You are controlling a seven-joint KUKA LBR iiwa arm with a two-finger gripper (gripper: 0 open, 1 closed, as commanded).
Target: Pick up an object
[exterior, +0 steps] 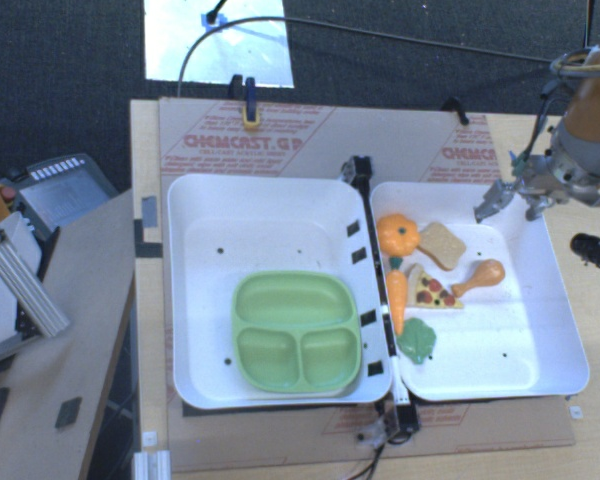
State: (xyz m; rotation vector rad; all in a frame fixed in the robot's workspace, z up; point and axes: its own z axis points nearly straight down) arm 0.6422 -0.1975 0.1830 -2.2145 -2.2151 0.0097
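The right bin (550, 348) holds several toy foods. An orange pumpkin (398, 235) sits at its upper left, with a bread slice (442, 245) beside it. Below them lie a carrot (396, 298), a pizza slice (432, 291) and a drumstick (480, 276). A green broccoli piece (417, 340) lies near the bin's left wall. My gripper (511, 206) hovers over the bin's upper right corner, up and to the right of the bread. It is open, with nothing between its fingers.
In the left bin (210, 228) lies a green divided plate (298, 330). A black divider (372, 268) runs between the bins. A clamp (250, 103) and cable lie on the cardboard behind them. A side table with equipment (40, 228) stands at the left.
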